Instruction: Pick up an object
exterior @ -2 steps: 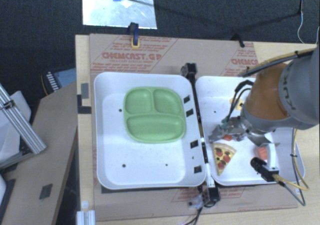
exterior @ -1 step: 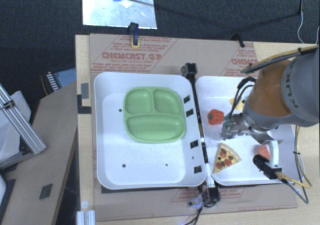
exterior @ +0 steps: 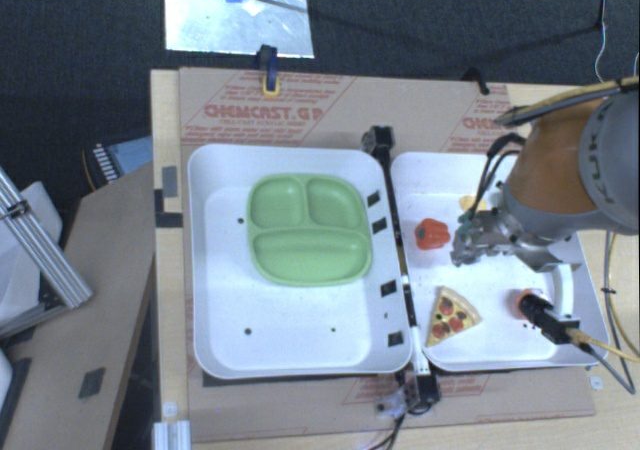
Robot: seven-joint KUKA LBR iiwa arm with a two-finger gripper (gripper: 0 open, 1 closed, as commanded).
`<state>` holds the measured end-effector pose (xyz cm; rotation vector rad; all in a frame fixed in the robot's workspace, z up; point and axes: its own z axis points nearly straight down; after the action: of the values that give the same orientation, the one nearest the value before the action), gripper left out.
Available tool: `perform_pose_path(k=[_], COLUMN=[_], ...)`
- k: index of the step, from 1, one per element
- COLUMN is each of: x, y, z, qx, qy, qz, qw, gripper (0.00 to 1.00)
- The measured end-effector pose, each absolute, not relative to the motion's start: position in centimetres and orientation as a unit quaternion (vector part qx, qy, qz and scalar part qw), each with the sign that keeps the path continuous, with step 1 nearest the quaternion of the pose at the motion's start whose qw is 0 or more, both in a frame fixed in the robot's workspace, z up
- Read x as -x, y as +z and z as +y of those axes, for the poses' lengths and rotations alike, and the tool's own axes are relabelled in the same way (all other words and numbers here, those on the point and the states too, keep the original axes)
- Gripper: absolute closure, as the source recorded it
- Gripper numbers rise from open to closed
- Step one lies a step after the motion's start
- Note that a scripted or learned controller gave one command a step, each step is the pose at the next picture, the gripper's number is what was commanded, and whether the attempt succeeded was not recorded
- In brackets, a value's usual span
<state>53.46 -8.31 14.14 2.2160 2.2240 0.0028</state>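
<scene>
Red toy pepper (exterior: 432, 233) lies unlifted mid right bin (exterior: 440, 178), gripper (exterior: 470, 246) just beside it; finger state I cannot tell

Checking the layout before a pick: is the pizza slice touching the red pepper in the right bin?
Apart. The camera view shows bare white bin floor between the pizza slice and the red pepper.
</scene>
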Motion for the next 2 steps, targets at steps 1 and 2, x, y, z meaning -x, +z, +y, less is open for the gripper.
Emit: perform_pose_path(k=[1, 2], x=[-54.5, -54.6], y=[19.3, 23.6], z=[-8.8, -8.8], qx=[-0.706, -0.706], qy=[0.0016, 0.0011], qz=[0.708, 0.708], qw=[0.002, 0.002], gripper=[1.0, 1.0])
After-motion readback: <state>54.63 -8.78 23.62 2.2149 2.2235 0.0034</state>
